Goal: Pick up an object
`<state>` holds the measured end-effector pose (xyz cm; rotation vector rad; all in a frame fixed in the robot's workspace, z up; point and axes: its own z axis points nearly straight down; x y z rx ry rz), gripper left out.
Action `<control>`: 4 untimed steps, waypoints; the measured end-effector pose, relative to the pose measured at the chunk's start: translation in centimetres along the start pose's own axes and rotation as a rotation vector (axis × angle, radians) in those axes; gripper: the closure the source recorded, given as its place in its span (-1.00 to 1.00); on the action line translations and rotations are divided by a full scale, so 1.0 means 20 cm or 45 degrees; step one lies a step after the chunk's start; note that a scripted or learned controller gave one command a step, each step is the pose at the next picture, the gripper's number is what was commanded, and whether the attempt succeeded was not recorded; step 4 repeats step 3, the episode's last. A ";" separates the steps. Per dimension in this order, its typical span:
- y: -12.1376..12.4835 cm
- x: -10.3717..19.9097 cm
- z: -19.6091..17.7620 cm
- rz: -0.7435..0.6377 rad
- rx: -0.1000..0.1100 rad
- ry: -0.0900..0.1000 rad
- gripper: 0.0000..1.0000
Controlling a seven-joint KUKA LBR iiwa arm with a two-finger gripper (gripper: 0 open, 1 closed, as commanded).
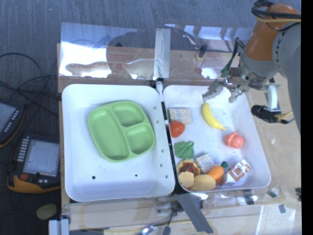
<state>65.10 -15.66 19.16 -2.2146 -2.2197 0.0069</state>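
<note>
My gripper (222, 93) hangs over the back of the right bin (254, 131), fingers spread open with nothing between them. Just below and left of it lies a yellow banana (212, 116). A pink piece (234, 140) sits further forward to the right. Near the bin's left wall are a waffle-patterned piece (179, 115), a red tomato (176, 129) and a green leaf (184, 149). At the front are a pizza slice (188, 167), a tan potato (199, 182), a carrot (217, 172), a checkered piece (204, 161) and a red-and-white block (240, 170).
The left bin (78, 175) holds a green divided plate (122, 129). A raised wall (165, 131) separates the two bins. Shiny foil-covered panels (146, 53) stand behind both bins. Cables and a handheld pendant (34, 155) lie left of the bench.
</note>
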 end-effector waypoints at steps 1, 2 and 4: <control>-0.07 -0.08 0.50 0.150 -0.002 -0.003 -1.00; -0.07 -0.08 0.47 0.148 0.004 -0.005 1.00; -0.50 0.19 -0.21 0.114 0.000 0.000 1.00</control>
